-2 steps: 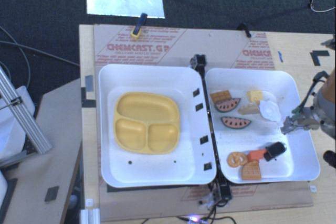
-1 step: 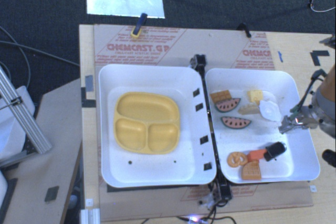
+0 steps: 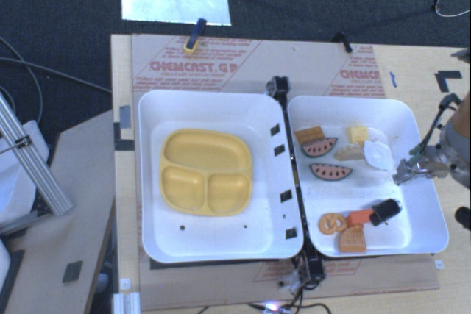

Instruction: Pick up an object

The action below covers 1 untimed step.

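At the bottom of the frame, in the right bin (image 3: pixel 430 232), lay a pretzel (image 3: pixel 332 223), a waffle piece (image 3: pixel 352 239) and a black block (image 3: pixel 385 211). Higher up were two watermelon slices (image 3: pixel 330 172). The gripper (image 3: pixel 407 171) hovered at the right edge; I cannot tell how its jaws stood. Judging by this, it was approaching and next needed to descend over one object.
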Motion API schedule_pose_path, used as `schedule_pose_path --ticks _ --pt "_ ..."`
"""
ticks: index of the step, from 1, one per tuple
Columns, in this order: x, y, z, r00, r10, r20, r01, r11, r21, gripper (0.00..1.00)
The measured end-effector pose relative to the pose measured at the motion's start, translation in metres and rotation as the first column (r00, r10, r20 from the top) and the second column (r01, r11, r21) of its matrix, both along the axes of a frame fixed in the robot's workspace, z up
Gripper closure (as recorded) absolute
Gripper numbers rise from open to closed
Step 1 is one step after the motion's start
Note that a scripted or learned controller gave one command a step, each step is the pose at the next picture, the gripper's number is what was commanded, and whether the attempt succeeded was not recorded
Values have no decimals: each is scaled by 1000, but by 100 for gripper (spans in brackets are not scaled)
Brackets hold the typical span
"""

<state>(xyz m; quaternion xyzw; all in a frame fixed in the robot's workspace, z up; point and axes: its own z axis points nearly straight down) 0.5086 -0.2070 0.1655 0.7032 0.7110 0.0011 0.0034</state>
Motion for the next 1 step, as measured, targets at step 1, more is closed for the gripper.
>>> schedule_pose_path --ticks 1 --pt "1 0 10 1000 6 2 -6 1000 -1 100"
